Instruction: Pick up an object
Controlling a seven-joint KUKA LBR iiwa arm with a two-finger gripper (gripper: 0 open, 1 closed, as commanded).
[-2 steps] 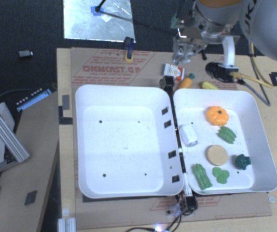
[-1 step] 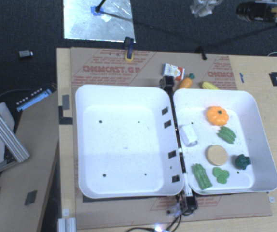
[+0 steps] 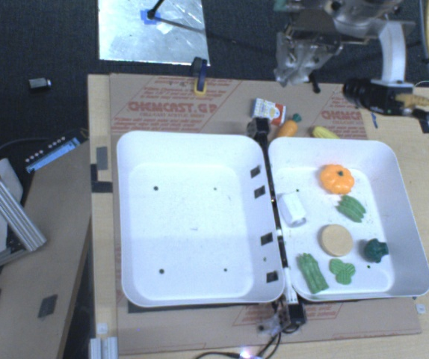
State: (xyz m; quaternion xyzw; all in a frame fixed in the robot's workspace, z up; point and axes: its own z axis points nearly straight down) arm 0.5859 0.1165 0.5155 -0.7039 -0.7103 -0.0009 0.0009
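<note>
**Arm hangs above the bins, toys lying in the right-hand one**

The grey arm's pincer [image 3: 298, 72] hangs high over the far edge of the bench [image 3: 102, 223], beyond the two white bins and well apart from everything in them. It is blurred and seen from above, so how far it is open cannot be told; nothing shows between its tips.

The right bin [image 3: 405, 200] carries the toys. An orange pumpkin [image 3: 336, 179] sits near its far side, with a green leafy piece [image 3: 351, 207] just beside it. A white cylinder [image 3: 291, 208] lies close to the wall between the bins. A tan round disc [image 3: 335, 239] rests in the middle, a dark green piece [image 3: 375, 250] to its right. Near the front edge lie a green ridged stalk [image 3: 312, 272] and a small green leafy lump [image 3: 341, 270].

The left bin [image 3: 136, 163] sits next to it. Beyond the bins, on the cardboard, lie a carrot [image 3: 287, 128] and a yellow banana [image 3: 323, 133].
</note>
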